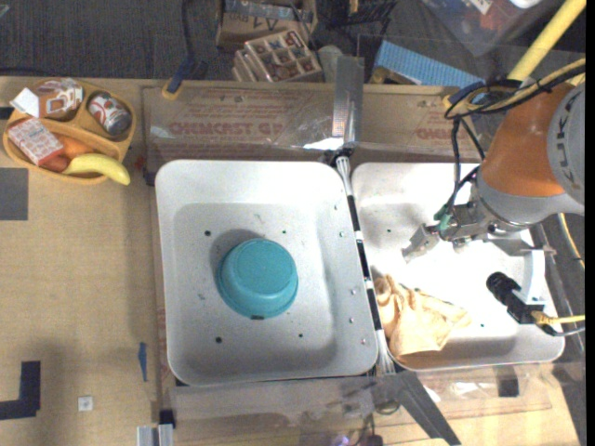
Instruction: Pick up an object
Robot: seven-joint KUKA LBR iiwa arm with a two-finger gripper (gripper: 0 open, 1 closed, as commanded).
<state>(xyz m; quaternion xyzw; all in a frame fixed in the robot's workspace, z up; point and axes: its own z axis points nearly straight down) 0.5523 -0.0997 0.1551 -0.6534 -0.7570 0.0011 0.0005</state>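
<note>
One claw, slim and metallic, hangs over the right bin; whether it is clenched or released I cannot tell. Just below it lies a crumpled yellow cloth, soft and folded, against the bin's near-left corner. The grey arm, with its orange band, slants in from the right. In the left bin sits an upturned teal bowl, smooth and round.
</note>
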